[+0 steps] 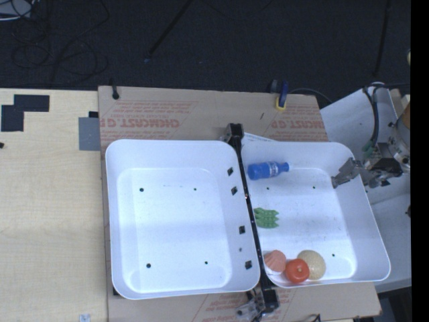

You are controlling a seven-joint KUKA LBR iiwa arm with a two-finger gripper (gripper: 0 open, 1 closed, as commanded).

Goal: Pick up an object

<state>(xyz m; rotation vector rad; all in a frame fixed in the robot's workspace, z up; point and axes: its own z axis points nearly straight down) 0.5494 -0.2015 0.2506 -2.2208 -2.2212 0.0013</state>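
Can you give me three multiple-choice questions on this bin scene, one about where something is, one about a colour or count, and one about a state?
1. Where does the blue bottle lie?
A. in the right bin, near its far left corner
B. in the left bin
C. on the cardboard outside the bins

2. How many things lie in the right bin?
A. two
B. five
C. eight

3. How does the blue bottle rest?
A. standing upright
B. on its side
C. lifted off the bin floor

Answers:
1 A, it sits by the divider at the far end.
2 B, bottle, green item, pink piece, red ball, tan ball.
3 B, its length runs along the bin floor.
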